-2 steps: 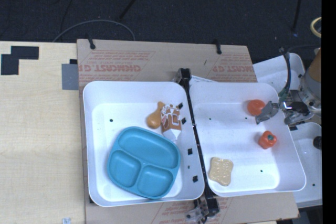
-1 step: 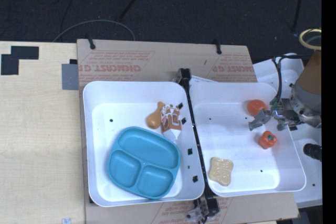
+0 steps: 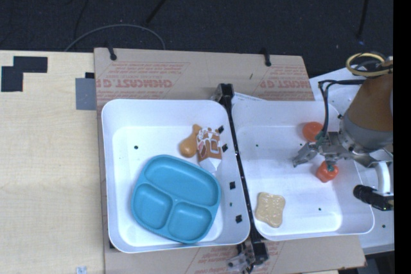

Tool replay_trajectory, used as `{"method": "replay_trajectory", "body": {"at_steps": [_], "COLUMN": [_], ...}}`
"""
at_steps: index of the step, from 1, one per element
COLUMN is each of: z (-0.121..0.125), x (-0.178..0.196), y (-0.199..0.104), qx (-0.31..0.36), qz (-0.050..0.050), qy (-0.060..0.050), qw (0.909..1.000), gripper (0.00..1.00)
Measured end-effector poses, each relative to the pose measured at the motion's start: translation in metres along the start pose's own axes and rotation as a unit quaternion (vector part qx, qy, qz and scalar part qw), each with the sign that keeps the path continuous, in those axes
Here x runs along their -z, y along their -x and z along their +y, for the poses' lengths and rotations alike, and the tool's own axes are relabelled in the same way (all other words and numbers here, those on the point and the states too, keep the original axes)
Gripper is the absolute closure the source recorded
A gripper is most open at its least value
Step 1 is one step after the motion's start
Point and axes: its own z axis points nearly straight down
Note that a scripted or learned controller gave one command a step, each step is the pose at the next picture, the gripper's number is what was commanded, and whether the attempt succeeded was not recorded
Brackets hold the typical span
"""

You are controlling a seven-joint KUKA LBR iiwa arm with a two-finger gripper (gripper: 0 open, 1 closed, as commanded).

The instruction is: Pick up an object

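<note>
I am at the reaching step: nothing is lifted yet, as far as I can judge. Nearest the camera, in the right bin point(image 3: 359, 228), lies a pale waffle-shaped biscuit toy point(image 3: 270, 208), close to the front left corner and well apart from me. Across the divider, the left bin point(image 3: 109, 157) holds a blue divided plate point(image 3: 174, 197), and behind it a tan pear-like piece point(image 3: 189, 144) touching a brown-and-white toy point(image 3: 209, 143).

Further back on the right, my gripper point(image 3: 319, 156) hangs low over the right bin, with a small red-orange fruit with a green stem point(image 3: 327, 171) just beside and below it and a second orange ball point(image 3: 312, 131) just behind. Whether my fingers are spread or pressed together I cannot tell; the metal parts blur against the white floor, and I cannot see either fruit between them.

The next move, I judge, calls for centring over the red fruit, dropping squarely and closing; a round thing may roll away from a glancing touch.

Farthest off, the cardboard sheet point(image 3: 160, 77) under the bins carries red printing, upside down from here; it seems to read "CHEMCOZT, G.P", though I am not sure of it.
</note>
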Motion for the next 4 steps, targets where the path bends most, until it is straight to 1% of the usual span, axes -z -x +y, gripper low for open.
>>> {"method": "replay_trajectory", "body": {"at_steps": [1, 2, 3, 4], "z": [0.002, 0.011, 0.019, 0.020], "x": [0.014, 0.062, 0.107, 0.159], "y": [0.001, -0.001, 0.001, 0.001], "qx": [-0.001, 0.001, 0.001, 0.001], "qz": [0.000, 0.001, 0.001, 0.001], "qy": [0.002, -0.002, -0.002, -0.002], "qw": [1.0000, 1.0000, 1.0000, 1.0000], "gripper": [1.00, 1.00, 1.00, 1.00]}}
